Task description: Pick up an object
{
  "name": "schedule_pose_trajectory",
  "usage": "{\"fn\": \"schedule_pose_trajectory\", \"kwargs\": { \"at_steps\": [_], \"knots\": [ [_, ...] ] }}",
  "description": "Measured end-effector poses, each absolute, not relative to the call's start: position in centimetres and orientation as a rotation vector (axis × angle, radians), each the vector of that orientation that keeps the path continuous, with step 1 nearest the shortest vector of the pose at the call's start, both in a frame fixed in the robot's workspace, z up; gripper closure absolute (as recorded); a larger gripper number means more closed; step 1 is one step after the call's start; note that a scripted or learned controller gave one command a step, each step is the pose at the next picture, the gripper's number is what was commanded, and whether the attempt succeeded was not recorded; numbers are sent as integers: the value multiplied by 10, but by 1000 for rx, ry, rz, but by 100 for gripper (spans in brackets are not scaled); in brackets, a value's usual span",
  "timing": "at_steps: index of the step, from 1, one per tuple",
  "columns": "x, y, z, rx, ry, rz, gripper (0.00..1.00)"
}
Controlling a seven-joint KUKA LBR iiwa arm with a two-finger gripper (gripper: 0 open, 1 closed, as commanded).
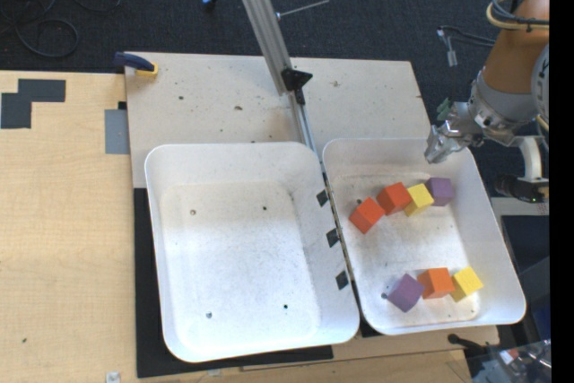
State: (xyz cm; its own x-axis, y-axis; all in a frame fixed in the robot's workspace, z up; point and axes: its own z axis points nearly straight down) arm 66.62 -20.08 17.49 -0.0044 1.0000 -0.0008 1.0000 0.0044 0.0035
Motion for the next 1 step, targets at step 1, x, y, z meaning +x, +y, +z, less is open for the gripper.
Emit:
{"fn": "schedule_pose_trajectory", "kwargs": {
  "at_steps": [1],
  "knots": [
    [662,-195,222,2213,2226,3,100]
  ]
}}
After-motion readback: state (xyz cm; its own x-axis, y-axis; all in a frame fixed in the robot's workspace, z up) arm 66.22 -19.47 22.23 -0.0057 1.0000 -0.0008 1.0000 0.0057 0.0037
